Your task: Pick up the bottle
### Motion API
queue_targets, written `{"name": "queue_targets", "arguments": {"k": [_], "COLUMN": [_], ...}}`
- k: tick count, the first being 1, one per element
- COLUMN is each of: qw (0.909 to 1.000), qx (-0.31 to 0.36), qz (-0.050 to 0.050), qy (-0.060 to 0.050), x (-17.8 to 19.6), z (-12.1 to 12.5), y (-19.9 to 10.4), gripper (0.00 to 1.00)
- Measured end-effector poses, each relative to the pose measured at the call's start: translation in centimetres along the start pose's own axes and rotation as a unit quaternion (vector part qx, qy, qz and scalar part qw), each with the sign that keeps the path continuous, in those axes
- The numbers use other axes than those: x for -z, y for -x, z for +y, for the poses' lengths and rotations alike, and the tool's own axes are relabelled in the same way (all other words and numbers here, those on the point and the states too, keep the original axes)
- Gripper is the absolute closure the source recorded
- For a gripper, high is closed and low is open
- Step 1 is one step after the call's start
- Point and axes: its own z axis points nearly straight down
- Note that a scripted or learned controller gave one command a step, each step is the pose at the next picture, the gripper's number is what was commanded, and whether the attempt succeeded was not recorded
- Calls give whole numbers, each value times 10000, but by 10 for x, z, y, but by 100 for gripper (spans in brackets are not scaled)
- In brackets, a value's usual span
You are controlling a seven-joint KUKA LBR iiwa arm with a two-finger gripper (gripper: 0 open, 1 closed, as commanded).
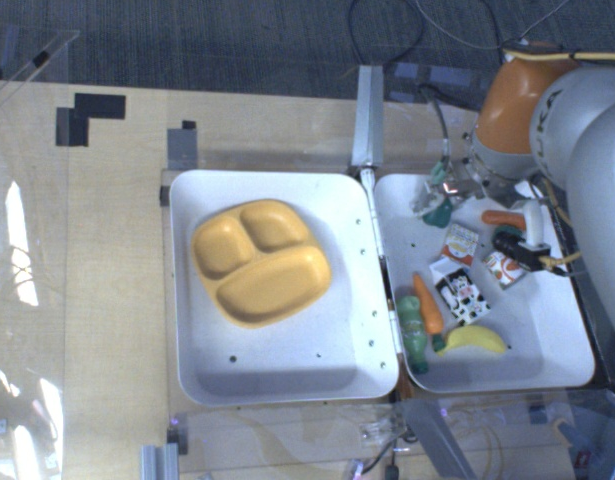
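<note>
Fingers (439,190) low over far left corner of right bin (562,368), state not discernible; teal item (440,211) just beneath. Grey arm (587,138) with orange band (512,103) entering from right, wrist angled down-left. Green bottle (413,326) lying along right bin's left wall, beside carrot (427,303) and banana (474,340). Yellow divided tray (262,260) in left bin (277,378).

Just one fixed camera, mounted above the pale wooden bench (87,268) and looking down at a slant. It's far enough back to catch both shallow white bins (287,378), with the grey-and-orange arm (547,108) entering from the right.
</note>
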Motion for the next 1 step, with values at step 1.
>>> {"name": "queue_targets", "arguments": {"k": [1], "qw": [9997], "qx": [249], "qz": [6], "qy": [-44], "x": [-13], "z": [-8], "y": [-17], "gripper": [100]}}
